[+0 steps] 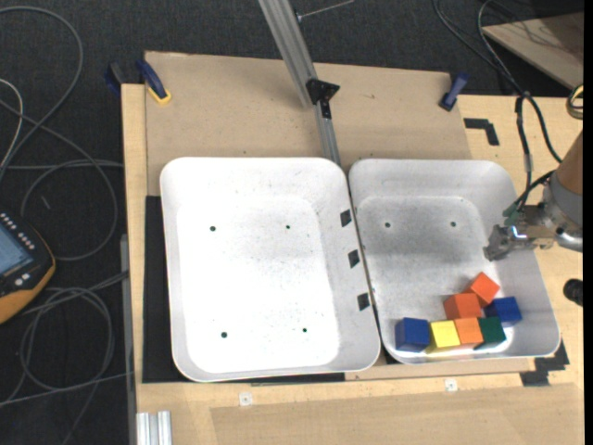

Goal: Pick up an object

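Several small blocks lie bunched in the near right corner of the right bin (417,202). A blue block (413,332), a yellow block (445,334), an orange block (468,330) and a green block (492,332) form a row along the front wall. Behind them sit a second orange block (460,305), a smaller blue block (506,310) and a tilted orange block (485,287). My gripper (501,242) hangs over the bin's right side, a little behind the tilted orange block, and nothing is seen held in it.
The left bin (250,267) lies beside the right one, with black clips (353,258) on the shared wall. A metal pole (296,54) rises from the back of the bench. Cables trail on the floor at left.
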You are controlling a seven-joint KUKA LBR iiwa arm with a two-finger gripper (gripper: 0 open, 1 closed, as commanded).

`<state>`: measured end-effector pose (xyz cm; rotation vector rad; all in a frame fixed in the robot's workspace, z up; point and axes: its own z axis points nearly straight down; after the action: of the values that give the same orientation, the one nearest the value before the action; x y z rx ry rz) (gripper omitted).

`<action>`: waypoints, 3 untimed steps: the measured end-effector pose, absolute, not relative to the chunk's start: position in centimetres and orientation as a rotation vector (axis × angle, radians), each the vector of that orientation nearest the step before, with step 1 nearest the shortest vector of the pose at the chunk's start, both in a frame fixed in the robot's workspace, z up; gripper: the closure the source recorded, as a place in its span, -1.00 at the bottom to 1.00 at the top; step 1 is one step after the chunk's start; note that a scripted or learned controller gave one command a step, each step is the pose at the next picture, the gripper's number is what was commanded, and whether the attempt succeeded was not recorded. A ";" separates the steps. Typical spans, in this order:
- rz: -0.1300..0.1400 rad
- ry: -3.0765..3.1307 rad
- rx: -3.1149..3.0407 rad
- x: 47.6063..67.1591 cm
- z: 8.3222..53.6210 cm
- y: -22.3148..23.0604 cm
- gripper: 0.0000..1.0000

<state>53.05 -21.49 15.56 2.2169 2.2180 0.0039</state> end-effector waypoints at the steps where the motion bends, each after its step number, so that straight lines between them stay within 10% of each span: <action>1: 0.005 2.220 2.215 53.6 20.3 -20.8 1.00; 3: 0.003 2.231 2.217 54.1 20.0 -15.1 1.00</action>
<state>54.05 -15.05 20.03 2.2169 2.2309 0.0033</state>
